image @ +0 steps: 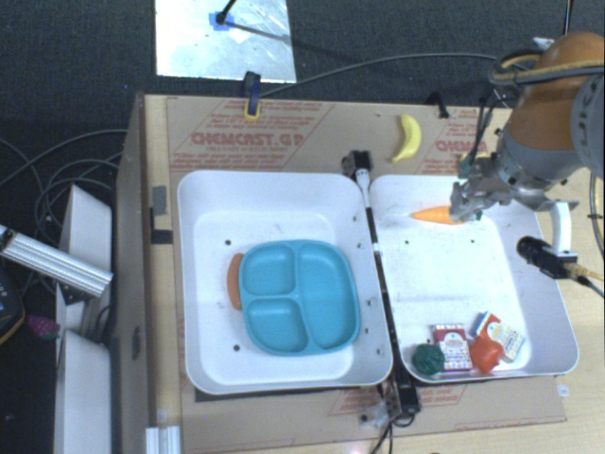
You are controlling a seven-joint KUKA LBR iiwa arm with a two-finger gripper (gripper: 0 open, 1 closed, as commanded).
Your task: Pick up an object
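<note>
The grey arm with its orange band (567, 60) reaches in from the right edge of the camera view and bends downward at the wrist. Its dark two-finger tool (468, 204) hangs low, pointing down and leftward.

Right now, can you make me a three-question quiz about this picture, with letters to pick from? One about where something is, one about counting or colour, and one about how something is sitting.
1. Where is the banana?
A. in the left bin
B. on the bench above the right bin
C. on the blue tray

2. How many sections does the blue tray have?
A. three
B. one
C. six

3. How is the carrot sitting?
A. standing upright
B. lying flat in the right bin
C. lying on the blue tray

Answers: 1 B, the banana rests on the board beyond the right bin. 2 A, two small sections and one long section show. 3 B, the carrot lies flat beside the tool.
</note>
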